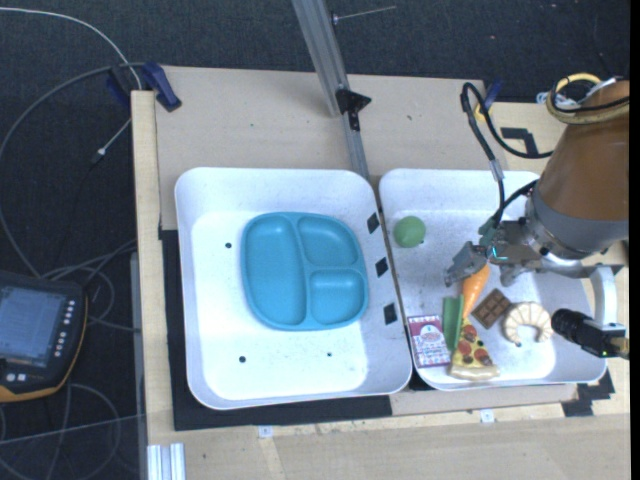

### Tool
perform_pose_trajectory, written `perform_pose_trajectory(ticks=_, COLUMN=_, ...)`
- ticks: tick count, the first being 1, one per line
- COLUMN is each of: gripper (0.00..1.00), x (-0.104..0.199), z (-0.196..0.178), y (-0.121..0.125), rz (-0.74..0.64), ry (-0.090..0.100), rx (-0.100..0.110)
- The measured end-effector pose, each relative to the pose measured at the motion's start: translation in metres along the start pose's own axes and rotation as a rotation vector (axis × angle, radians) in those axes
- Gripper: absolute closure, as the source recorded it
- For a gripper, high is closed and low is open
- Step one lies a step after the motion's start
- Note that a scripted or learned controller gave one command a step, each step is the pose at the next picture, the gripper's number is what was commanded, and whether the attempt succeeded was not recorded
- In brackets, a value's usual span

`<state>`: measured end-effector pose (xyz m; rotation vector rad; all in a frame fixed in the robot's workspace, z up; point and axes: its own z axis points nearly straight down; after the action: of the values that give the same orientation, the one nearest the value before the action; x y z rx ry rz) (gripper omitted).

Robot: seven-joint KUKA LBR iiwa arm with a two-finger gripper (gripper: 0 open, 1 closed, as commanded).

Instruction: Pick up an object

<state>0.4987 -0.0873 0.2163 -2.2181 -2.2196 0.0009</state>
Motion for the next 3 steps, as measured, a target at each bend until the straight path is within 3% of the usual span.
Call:
perform_pose_trajectory(ticks=1, gripper=0.0, x=0.0, z=0.0, y=0.0, rz=0.0, ry=0.0, rx=-0.001)
perform_pose_trajectory(ticks=2, gripper=0.0, x=-0.005, z=0.06, y=0.004, rz=0.001, ry=0.0, rx=0.006)
perform_pose_trajectory(ticks=3, gripper=0.0, x=-0.006, z=0.119, y=0.0, rz=0.003, ry=-0.001, rx=-0.003)
